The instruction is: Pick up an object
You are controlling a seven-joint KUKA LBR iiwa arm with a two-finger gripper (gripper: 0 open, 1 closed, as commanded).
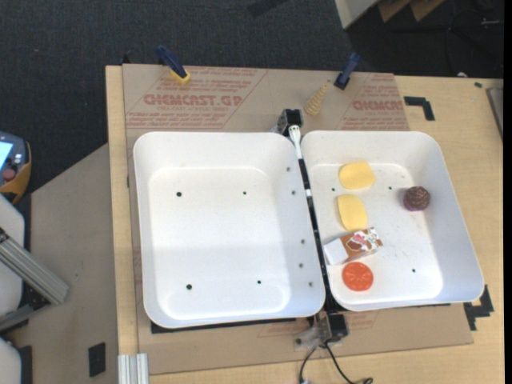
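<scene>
The right bin [448,214] holds several small items. Two yellow pieces lie near its left side, one [356,175] farther back and one [352,212] nearer the front. A dark purple round object [416,198] rests toward the right wall. A small brown and white packet [356,244] lies below the yellow pieces, and a red disc [358,277] sits near the front wall.
The left bin [160,166] stands beside the right one on a cardboard sheet [200,94]. Blue clamps [173,63] [347,70] hold the sheet's far edge. A black clip [289,121] sits where the bins meet at the back, and a cable [324,350] leaves the front.
</scene>
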